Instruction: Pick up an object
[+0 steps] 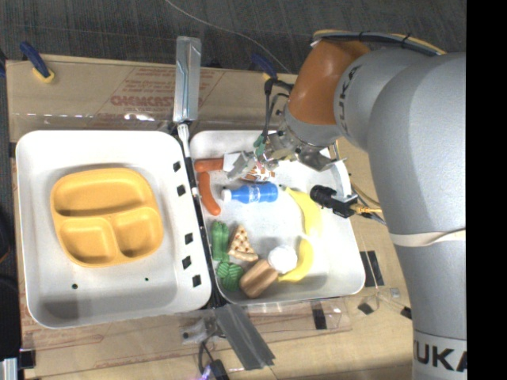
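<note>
My gripper (258,163) reaches down into the far part of the right bin (348,252), close above a blue-labelled plastic bottle (252,193) lying on its side. An orange hot dog (207,187) lies along the bin's left wall. A yellow banana (307,232) curves down the right side. Near the front lie a pizza slice (242,246), green leafy pieces (220,238), a white ball (281,258) and a brown bread roll (257,277). The wrist and arm hide the fingertips.
The left bin (36,291) holds a yellow compartment tray (104,214). A metal divider bar (187,77) stands between the bins at the back. The grey arm body (420,172) covers the right side of the bench.
</note>
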Controlling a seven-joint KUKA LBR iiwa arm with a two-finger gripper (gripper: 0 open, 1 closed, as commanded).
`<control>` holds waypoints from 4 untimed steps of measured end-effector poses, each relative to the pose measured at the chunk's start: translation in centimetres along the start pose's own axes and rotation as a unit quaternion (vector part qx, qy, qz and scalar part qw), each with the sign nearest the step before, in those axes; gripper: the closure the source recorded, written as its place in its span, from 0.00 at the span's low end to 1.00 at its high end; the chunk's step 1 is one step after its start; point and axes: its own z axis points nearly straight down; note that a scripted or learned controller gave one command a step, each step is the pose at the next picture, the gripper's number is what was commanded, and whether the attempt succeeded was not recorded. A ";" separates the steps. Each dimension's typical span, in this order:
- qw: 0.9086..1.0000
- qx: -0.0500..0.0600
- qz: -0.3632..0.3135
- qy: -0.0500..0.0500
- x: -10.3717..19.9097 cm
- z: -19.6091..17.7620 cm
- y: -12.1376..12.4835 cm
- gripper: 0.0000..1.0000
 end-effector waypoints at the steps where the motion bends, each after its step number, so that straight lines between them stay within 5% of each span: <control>1: 1.000 -0.006 -0.002 -0.004 -2.4 2.6 1.9 0.00; 2: 0.999 -0.005 0.040 0.000 -4.6 2.2 1.2 0.00; 3: 0.999 -0.002 -0.053 -0.002 -3.3 -0.6 1.1 0.00; 4: 0.996 -0.015 -0.089 -0.009 -3.2 2.5 -3.8 0.00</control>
